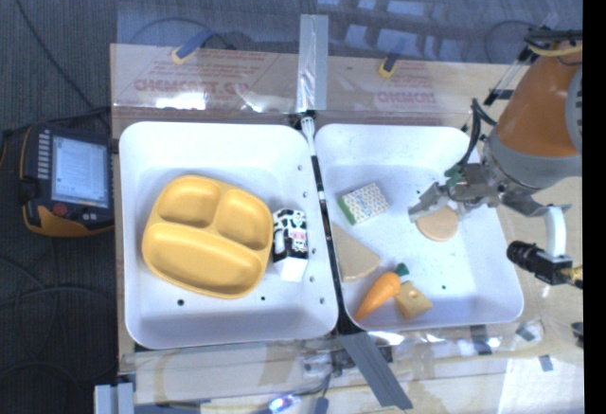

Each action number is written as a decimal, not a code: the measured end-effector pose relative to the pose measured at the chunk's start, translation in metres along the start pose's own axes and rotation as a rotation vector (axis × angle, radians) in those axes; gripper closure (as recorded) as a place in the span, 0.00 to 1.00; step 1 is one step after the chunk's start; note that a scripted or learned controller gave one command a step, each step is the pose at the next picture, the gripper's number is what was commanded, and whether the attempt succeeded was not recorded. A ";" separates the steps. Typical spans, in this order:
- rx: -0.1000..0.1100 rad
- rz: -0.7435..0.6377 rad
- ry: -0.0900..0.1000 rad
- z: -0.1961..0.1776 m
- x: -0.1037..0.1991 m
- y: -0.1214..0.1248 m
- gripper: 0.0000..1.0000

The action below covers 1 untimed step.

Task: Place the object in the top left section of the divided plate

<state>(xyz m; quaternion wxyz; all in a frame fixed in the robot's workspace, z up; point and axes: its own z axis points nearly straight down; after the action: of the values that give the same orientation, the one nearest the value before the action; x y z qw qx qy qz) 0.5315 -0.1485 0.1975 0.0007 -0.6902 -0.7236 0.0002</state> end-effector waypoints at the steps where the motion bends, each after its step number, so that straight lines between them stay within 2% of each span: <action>1: 0.003 0.347 -0.004 0.044 -0.015 0.093 1.00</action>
<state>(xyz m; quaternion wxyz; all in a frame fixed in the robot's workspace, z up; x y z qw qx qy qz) 0.6247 -0.1595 0.1535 0.0001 -0.8048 -0.5936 0.0026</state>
